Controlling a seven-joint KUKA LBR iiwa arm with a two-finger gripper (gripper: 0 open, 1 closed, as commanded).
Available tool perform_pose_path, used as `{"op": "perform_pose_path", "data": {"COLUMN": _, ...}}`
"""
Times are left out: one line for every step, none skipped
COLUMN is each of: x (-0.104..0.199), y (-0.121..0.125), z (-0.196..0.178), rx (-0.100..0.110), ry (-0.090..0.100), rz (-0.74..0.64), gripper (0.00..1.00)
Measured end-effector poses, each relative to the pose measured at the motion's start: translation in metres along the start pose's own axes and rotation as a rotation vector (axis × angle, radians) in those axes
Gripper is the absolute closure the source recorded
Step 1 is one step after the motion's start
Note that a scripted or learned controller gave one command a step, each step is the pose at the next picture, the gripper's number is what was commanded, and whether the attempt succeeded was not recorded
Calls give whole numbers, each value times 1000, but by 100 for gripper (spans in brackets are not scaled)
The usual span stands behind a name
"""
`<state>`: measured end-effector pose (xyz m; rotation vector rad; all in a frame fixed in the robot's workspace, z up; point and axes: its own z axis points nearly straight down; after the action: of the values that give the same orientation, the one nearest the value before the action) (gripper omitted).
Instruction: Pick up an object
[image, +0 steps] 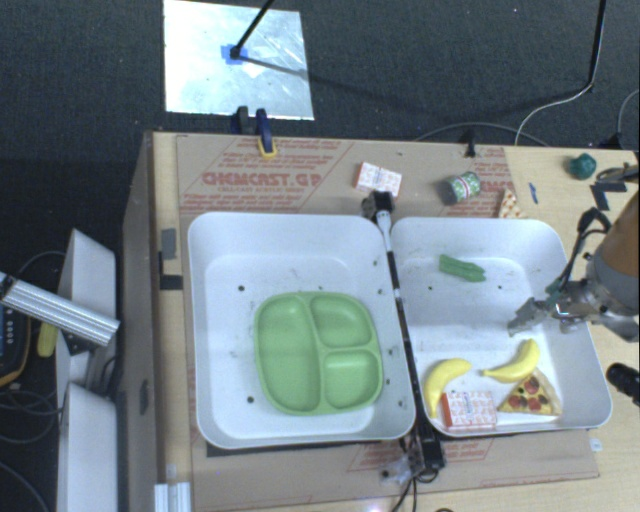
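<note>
— Yellow banana (514, 362) lies at five o'clock in the right bin (560, 250), beside the pizza slice (530, 397).
— And the tool (527, 318)?
— Hovering at the banana's twelve o'clock; whether it's apart or together, I cannot tell.

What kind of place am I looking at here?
Probably a robotics lab test bench: a robot arm reaches over two white bins, one holding a green divided plate, the other toy food like bananas.

Arm (618, 262) enters from right, wrist low, claw (532, 316) pointing left.
</note>
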<state>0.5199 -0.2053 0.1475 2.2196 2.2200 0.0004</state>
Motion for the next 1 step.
{"op": "perform_pose_path", "data": {"x": -1, "y": -20, "z": 42, "rx": 2, "ry": 2, "rz": 0, "gripper": 0}}
